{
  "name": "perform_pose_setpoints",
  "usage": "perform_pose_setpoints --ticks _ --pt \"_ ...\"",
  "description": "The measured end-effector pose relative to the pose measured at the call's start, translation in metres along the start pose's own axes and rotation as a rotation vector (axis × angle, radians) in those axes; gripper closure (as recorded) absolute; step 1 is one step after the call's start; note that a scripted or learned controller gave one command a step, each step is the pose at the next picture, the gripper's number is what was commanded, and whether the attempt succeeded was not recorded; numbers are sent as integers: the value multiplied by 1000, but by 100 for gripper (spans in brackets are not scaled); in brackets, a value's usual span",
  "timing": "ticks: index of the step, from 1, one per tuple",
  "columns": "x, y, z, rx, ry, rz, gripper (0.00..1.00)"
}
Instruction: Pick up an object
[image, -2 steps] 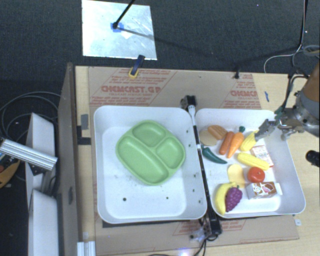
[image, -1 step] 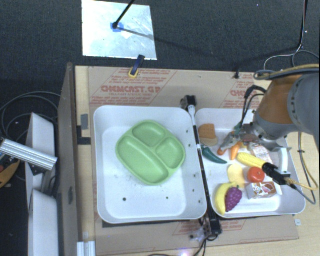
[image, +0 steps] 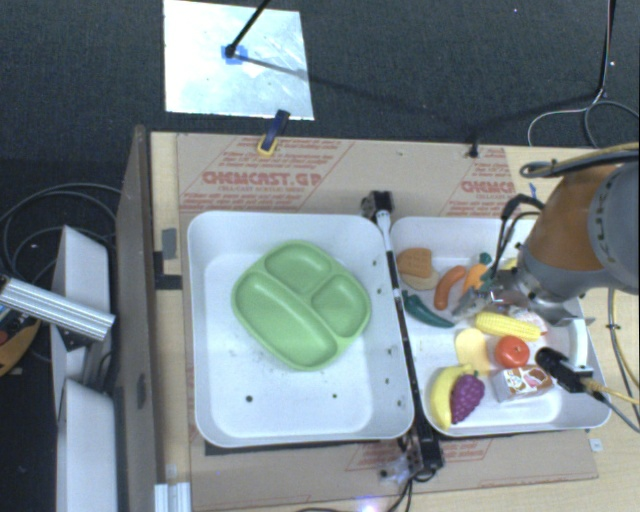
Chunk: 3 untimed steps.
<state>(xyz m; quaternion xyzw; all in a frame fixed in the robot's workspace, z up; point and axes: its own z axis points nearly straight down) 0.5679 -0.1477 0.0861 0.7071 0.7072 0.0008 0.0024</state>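
Camera view: grey arm with orange band (image: 578, 222) reaches in from the right over the right-hand shallow white bin (image: 420, 345). Gripper (image: 487, 287) sits low in that bin's upper middle, among the toy food; whether it is wide, narrow or holding anything, cannot tell.

Just left of the gripper: orange plastic carrot (image: 450, 286). Tan bread-like piece (image: 415, 263) near the bin's upper left corner. Dark green pepper-shaped toy (image: 426, 313) below the carrot. Yellow plastic corn cob (image: 508, 326) just below the gripper, red tomato (image: 513, 351) touching it from below. Purple grape bunch (image: 467, 397) lies on a yellow banana (image: 441, 394) at the front edge. Small printed carton (image: 526, 381) beside the grapes.

Left-hand white bin (image: 215, 400) holds a light green divided plastic plate (image: 300, 305).
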Motion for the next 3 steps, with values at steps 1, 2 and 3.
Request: perform_pose_setpoints --ticks 1,2,3 --pt "-11 70 1 -4 0 -6 0" --pt "48 55 2 3 4 -8 0" --pt "44 56 -9 0 2 -6 100"
